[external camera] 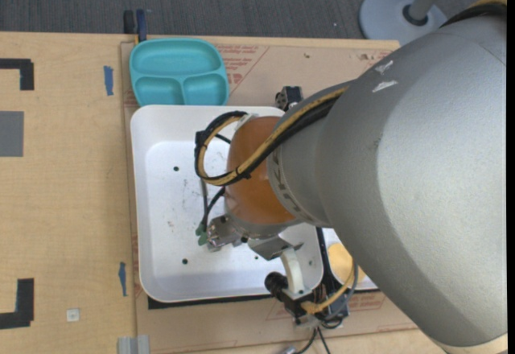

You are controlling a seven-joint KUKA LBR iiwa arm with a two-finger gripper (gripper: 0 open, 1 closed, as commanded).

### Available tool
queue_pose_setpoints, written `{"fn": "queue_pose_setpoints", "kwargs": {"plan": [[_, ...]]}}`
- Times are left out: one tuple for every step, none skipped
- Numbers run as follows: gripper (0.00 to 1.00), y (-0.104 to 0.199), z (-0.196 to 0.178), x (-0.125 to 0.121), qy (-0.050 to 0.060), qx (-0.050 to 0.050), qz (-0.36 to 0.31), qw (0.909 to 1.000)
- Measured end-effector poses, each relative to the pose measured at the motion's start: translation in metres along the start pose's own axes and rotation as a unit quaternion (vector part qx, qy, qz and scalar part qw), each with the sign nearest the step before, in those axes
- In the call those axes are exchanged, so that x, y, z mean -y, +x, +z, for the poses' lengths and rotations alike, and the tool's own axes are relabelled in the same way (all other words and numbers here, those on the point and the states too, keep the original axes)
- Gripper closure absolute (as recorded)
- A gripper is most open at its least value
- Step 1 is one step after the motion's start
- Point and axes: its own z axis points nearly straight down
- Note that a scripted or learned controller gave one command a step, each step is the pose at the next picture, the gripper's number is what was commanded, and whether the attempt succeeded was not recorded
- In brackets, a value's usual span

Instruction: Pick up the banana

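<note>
The arm (386, 183) reached low into the white bin (161, 207), hiding much of its floor. The tool (216, 236) sat near the bin's middle; whether it was open or closed could not be told. The banana's place could not be made out, likely beneath the arm. Judged generally, a banana is light, soft and easily bruised, best taken across its middle. A teal tray (179, 71) lay on the desk (64, 183) beyond the bin.

arm (386, 159) over bin (161, 183) from right | tray (179, 71) behind bin | banana possibly hidden
</note>
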Motion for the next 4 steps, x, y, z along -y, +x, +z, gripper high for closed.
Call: {"fn": "queue_pose_setpoints", "kwargs": {"plan": [[0.00, -0.001, 0.000, 0.000, -0.001, 0.001, 0.000, 1.0000], [0.00, 0.028, -0.088, -0.010, 0.002, 0.000, 0.212, 0.9772], [0.00, 0.035, 0.000, -0.010, 0.002, -0.001, 0.056, 0.9984], [0.00, 0.020, -0.048, -0.029, 0.002, 0.000, 0.179, 0.9839]]}}
